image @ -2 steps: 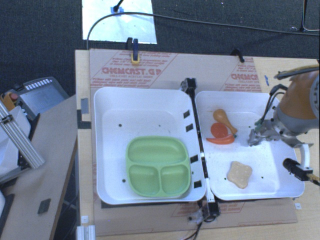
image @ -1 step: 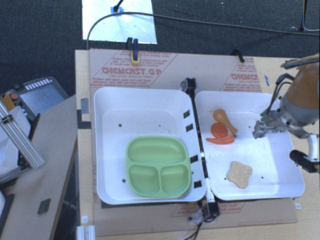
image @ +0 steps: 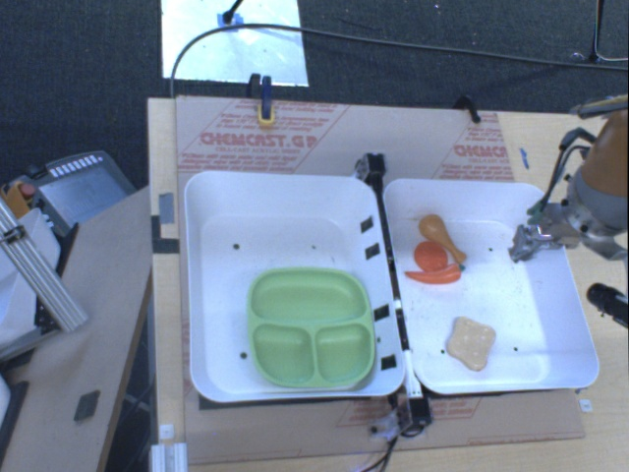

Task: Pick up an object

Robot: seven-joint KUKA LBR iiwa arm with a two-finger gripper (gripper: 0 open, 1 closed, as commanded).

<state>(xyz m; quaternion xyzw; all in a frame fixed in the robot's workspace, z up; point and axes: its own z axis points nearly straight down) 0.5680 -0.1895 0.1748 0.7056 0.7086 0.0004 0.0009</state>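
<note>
The gripper [image: 522, 244] hung over the right bin [image: 565, 362], near that bin's right wall and toward its far edge, with the grey arm [image: 601, 200] and its orange band reaching in from the right. Whether the gripper was spread or pressed together could not be told (it was small and blurred at that spot), and nothing could be seen held in it.

To the left of the gripper, apart from it, a small cluster of toy food lay close to the right bin's left wall: a tan pear-shaped piece [image: 438, 232], a round red piece [image: 429, 256] touching it, and a long red pepper [image: 433, 276] lying just in front of the round one. Nearer the bin's front edge, well apart from the gripper, lay a pale slice of bread [image: 470, 342].

In the left bin [image: 211, 264], a green divided plate [image: 313, 326] sat against the front edge, toward the right corner.
</note>
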